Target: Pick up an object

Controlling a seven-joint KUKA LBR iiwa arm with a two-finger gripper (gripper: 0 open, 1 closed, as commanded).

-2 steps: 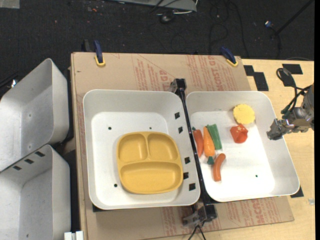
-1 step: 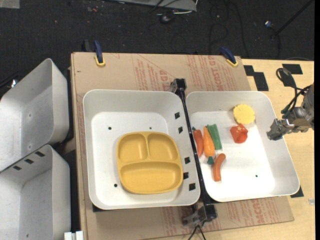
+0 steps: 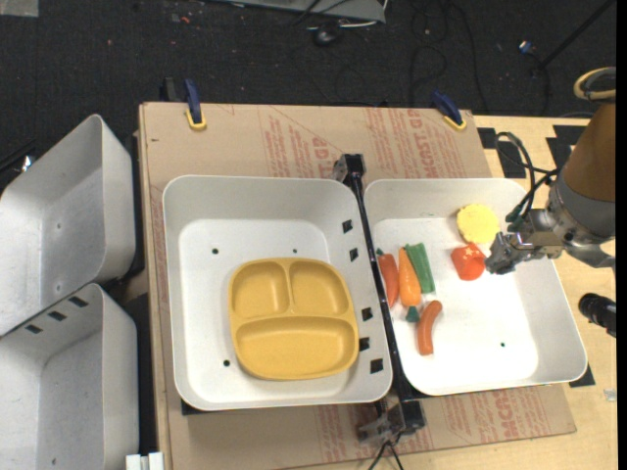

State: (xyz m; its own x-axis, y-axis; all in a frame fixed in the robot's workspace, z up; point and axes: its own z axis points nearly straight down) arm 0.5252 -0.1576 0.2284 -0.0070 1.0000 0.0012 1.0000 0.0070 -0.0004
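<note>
In the left bin (image 3: pixel 186 292) sits a yellow divided tray (image 3: pixel 292 318). Over in the right bin (image 3: pixel 549 355), by the dividing wall, lie two orange carrots (image 3: pixel 400 277), a green piece (image 3: pixel 421 265) and a small sausage (image 3: pixel 428 325). Further right, a red toy (image 3: pixel 468 261) rests just below a yellow round one (image 3: pixel 478 223). The gripper (image 3: pixel 505 256) hangs just beside the red one (I cannot tell how its jaws stand). It looks light, smooth plastic, likely slippery; squeeze across its widest part.
</note>
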